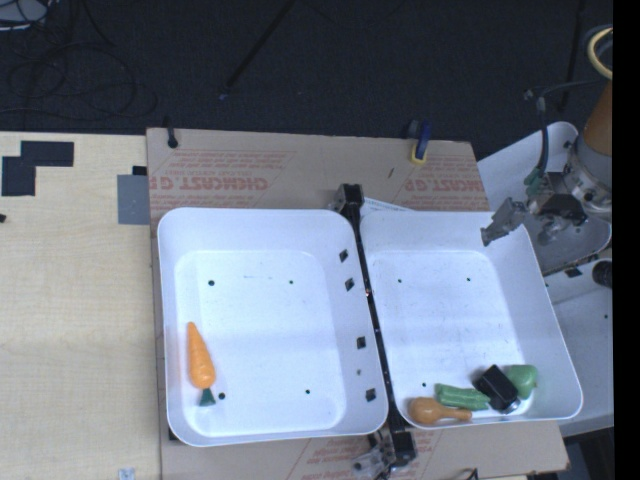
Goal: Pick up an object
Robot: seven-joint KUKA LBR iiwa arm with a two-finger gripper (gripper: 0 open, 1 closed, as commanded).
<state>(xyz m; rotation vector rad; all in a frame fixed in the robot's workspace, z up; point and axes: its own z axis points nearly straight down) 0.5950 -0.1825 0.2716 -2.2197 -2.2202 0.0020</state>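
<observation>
Four toys wait in the bins, a carrot [200, 358] alone at left, while the gripper [515, 218] hovers beside the right bin [560, 343], its fingers' spread unclear.

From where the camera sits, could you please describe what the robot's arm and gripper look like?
The arm shows an orange-brown band above a pale grey wrist. The gripper is dark grey metal, angular, with small green spots near it. Thin black cables loop over the wrist.

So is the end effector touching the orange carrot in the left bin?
Apart. The camera view shows the end effector at the right bin's far right edge, the carrot across the left bin.
</observation>
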